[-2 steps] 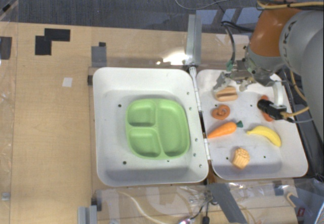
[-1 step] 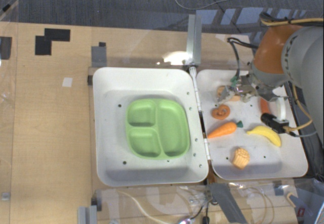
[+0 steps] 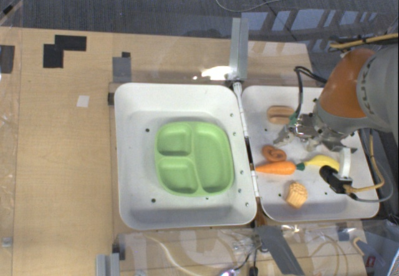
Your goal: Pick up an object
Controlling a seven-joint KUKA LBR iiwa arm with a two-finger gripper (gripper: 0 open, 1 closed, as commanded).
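Fingers (image 3: 298, 133) hover above the right bin (image 3: 355, 206), their opening unclear, seemingly just up-right of the carrot (image 3: 276, 169).

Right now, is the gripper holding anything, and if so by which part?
Cannot tell. The gripper hangs low in the right bin, above the carrot and banana; nothing shows between it.

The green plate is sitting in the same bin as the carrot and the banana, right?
Not quite. The camera view shows the green plate alone in the left bin. The carrot and the banana lie in the right bin, where the arm is reaching.
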